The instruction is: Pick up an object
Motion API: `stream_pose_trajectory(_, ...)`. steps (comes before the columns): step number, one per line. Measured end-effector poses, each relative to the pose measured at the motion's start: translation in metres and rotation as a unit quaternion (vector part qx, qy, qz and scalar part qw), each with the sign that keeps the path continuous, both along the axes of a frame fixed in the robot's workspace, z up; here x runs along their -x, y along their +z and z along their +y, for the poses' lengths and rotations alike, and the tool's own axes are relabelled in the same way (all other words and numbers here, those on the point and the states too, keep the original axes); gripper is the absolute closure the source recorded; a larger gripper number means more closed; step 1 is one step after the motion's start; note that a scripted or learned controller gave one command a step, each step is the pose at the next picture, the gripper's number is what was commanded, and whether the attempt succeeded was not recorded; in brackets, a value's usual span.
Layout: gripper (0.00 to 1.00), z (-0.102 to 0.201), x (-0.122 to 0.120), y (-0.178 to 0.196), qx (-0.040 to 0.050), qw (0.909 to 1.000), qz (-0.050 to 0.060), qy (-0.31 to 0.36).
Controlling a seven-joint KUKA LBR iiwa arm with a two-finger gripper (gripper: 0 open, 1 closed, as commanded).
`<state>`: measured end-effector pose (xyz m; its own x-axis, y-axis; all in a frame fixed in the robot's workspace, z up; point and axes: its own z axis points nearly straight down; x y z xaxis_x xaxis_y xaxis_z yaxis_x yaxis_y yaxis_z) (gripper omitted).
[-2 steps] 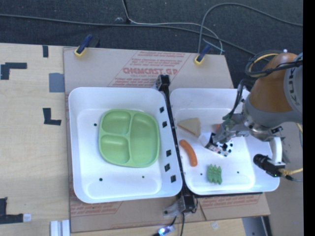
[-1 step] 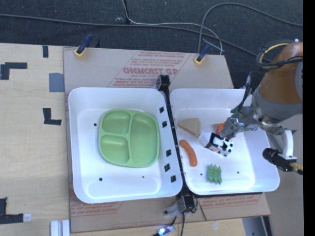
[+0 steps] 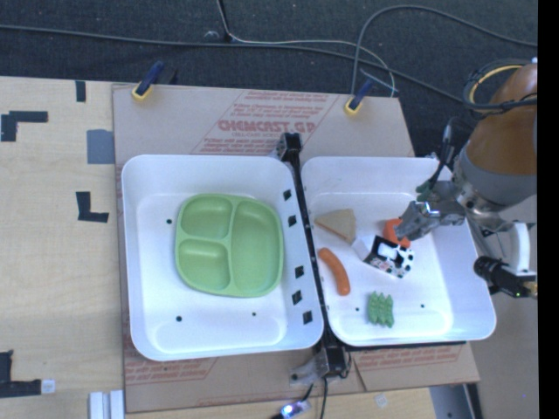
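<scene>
White plastic all round me: I hang over the right bin [image 3: 437,317], with the left bin [image 3: 148,321] beyond the divider at nine o'clock holding a green plate [image 3: 229,243]. In my bin, a tan wedge [image 3: 339,224] lies at about ten o'clock from my gripper [image 3: 409,228], an orange sausage [image 3: 334,270] at eight o'clock near the divider, and a green knobbly piece [image 3: 380,308] at six o'clock close to the front wall. Just below my tips sits a black-and-white block [image 3: 389,256], with a small orange bit [image 3: 393,226] right beside them; I think that bit touches me, though the view is too coarse to be sure. My arm [image 3: 498,147] comes in from three o'clock, wrist tilted down and leftward across the bin's right wall. Whether my jaws are open or closed I cannot tell. Bare floor lies at twelve o'clock toward the back wall and at four o'clock toward the front right corner.
</scene>
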<state>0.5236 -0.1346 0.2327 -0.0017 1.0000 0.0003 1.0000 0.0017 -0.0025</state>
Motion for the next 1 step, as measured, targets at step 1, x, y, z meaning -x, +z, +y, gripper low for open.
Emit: stream_pose_trajectory(1,1.00,0.0586,0.0013,0.0049,-0.0008,1.0000,0.001,0.003)
